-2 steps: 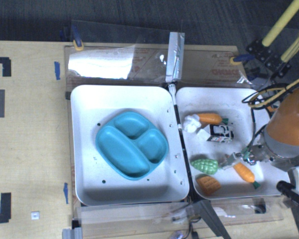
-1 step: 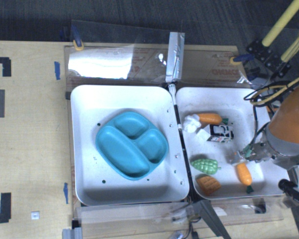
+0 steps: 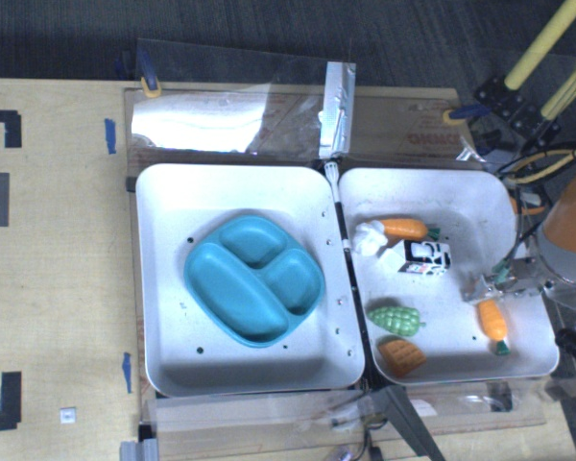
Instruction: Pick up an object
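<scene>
The right bin (image 3: 480,192) holds several small items. A carrot (image 3: 403,228) lies near its far left, beside a white lump (image 3: 369,240) and a black-and-white box (image 3: 426,256). A green knobbly piece (image 3: 395,319) and a brown-orange piece (image 3: 401,355) sit at the near left. A second small carrot (image 3: 494,323) lies at the near right. My gripper (image 3: 494,283) hovers low at the bin's right side, just above and behind this second carrot. Nothing shows between its tips.
The left bin (image 3: 163,257) carries a blue divided plate (image 3: 254,279). A clear plastic sheet (image 3: 230,109) and a metal strip (image 3: 337,109) lie behind the bins. Cables and a yellow rod (image 3: 547,36) crowd the upper right.
</scene>
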### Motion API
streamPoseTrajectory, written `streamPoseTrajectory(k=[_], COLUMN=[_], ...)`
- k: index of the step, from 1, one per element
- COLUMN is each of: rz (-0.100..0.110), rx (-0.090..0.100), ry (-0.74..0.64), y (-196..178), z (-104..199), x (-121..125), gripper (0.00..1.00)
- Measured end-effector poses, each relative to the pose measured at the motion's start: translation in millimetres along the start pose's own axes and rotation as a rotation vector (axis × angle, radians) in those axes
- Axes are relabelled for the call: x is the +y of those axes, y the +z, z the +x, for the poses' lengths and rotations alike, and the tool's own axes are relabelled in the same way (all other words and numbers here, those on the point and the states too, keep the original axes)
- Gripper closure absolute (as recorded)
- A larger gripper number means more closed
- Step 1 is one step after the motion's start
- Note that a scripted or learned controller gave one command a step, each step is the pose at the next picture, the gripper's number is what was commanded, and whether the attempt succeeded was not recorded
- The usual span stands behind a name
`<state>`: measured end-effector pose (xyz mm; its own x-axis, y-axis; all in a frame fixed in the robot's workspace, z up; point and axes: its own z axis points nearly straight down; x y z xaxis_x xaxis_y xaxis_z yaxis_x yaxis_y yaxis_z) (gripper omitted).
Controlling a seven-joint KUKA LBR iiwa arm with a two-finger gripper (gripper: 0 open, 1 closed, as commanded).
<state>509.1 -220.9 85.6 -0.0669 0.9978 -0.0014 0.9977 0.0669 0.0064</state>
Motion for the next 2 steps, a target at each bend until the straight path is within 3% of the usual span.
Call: streamPoseTrajectory(k=[1,2], rz=[0.005,0.004], rx=[0.001,0.002], ry=[-0.018,0.023], y=[-14.9,-97.8], z=[51.6,131.8], x=[39.1,58.7], gripper=[1.00,1.00])
